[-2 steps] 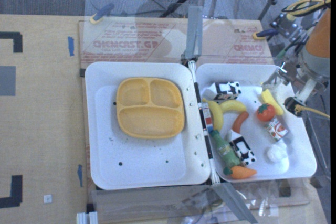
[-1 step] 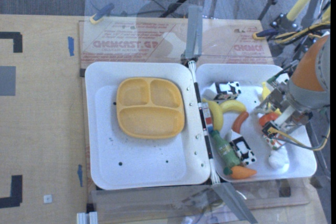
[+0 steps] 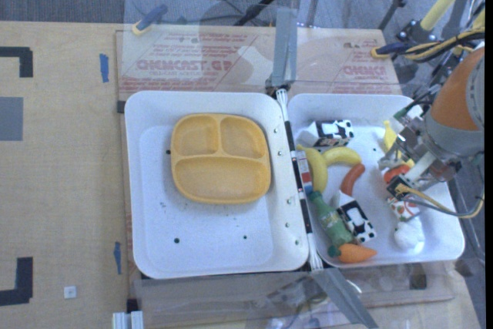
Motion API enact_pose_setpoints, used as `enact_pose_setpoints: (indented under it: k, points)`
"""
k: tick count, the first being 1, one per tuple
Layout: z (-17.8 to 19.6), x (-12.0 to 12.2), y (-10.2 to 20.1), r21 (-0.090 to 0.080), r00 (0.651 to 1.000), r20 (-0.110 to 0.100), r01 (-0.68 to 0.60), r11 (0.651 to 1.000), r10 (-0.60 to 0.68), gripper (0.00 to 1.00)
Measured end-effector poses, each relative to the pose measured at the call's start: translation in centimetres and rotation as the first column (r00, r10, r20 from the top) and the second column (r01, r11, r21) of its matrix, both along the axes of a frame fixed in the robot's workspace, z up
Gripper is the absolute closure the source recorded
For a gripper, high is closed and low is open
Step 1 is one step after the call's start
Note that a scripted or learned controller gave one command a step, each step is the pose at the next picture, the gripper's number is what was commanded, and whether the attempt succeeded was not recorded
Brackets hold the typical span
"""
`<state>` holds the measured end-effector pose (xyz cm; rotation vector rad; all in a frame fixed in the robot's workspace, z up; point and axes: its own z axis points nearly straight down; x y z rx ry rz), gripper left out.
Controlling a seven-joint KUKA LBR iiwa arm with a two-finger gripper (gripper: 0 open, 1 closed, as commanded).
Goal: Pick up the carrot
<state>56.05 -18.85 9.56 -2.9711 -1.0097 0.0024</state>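
The carrot [image 3: 357, 253] is a small orange piece lying against the front wall of the right bin [image 3: 447, 243], beside the base of a green bottle [image 3: 329, 219]. My gripper [image 3: 400, 182] hangs low over the right side of that bin, below the orange wrist band. It is up and to the right of the carrot, well apart from it. Nothing of the carrot is between the gripper and the bin floor.
The right bin also holds a banana [image 3: 333, 160], a red sausage-like piece [image 3: 351, 179], two black-and-white toys [image 3: 333, 132] [image 3: 357, 218] and a white lump [image 3: 407, 235] under the gripper. A yellow divided plate [image 3: 221, 158] lies in the left bin [image 3: 146, 243].
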Motion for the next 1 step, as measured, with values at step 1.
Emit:
enact_pose_setpoints:
  k: [1]
  points:
    - [0.77, -2.37, 0.83, 0.000, 0.999, -0.001, 0.054, 0.999, -0.054, 1.00]
